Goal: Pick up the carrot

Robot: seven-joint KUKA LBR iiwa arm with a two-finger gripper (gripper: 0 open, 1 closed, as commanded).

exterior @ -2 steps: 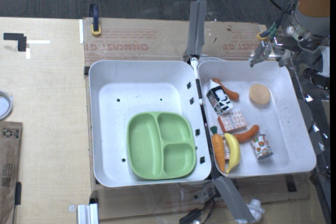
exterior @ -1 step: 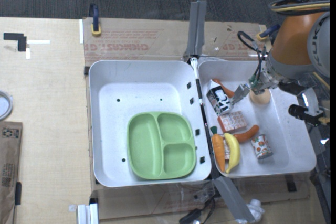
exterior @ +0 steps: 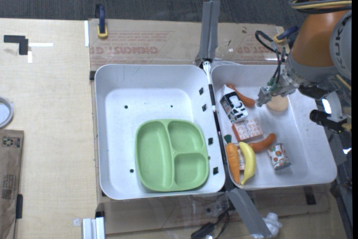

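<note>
Carrot point(exterior: 231, 163) is judged to be the orange piece at about 7 o'clock in the right bin point(exterior: 313, 172), lying along the bin's left wall with a banana point(exterior: 248, 163) pressed against its 3 o'clock side. The gripper point(exterior: 269, 93) is seen well apart from it, up at about 12 o'clock in the same bin, just beside a pale round object point(exterior: 278, 103). Whether the gripper is spread or closed cannot be told from this view, and nothing can be seen held in it.

Several risks are judged from this layout. A slim orange item point(exterior: 241, 95) lies just at 9 o'clock of the gripper, and a reddish sausage point(exterior: 262, 143) lies between gripper and carrot; either could be mistaken for the target and picked up instead, since both are nearer and similar in colour. The path toward 7 o'clock is crowded by a black-and-white packet point(exterior: 234, 107) and a checked box point(exterior: 247, 130), which could be knocked if the travel is made too low.

At the carrot itself, little room is left. With the wall on one side and the banana touching on the other, the banana could be caught along with the carrot, or the wall could be struck and the carrot merely pushed aside. A grasp across the carrot's narrow width would be needed, and its tapered, smooth shape could allow it to be squeezed out on closing.
</note>
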